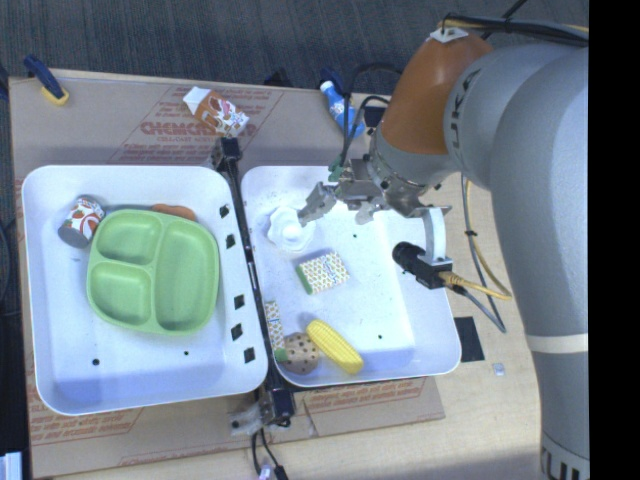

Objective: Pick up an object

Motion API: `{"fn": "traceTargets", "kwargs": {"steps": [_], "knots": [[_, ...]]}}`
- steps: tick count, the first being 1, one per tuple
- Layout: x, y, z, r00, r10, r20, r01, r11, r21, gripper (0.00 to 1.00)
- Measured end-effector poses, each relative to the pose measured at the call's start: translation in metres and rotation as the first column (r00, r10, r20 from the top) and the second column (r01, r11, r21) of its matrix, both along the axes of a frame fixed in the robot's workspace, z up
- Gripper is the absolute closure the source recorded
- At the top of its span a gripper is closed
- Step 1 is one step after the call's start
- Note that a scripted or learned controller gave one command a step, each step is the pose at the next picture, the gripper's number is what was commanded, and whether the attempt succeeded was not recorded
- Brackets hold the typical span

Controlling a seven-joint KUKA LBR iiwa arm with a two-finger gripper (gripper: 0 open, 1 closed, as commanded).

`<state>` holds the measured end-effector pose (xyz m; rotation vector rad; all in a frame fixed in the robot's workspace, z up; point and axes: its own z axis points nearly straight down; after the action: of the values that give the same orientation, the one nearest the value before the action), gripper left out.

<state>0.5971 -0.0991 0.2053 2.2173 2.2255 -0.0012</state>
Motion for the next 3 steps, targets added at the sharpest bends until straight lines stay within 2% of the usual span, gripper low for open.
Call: {"fn": "traceTargets", "kwargs": {"steps": [1, 2, 3], "knots": [[-0.019, 0.110, -0.014, 1.000, 0.006, -0.004, -0.006, 1.000, 0.001, 0.00], [0.025, 0.051, -0.014, 1.000, 0.000, 0.000, 0.000, 1.000, 0.000, 0.00], [0.056, -0.006, -0.046, 1.000, 0.000, 0.000, 0.000, 1.000, 0.000, 0.00]]}}
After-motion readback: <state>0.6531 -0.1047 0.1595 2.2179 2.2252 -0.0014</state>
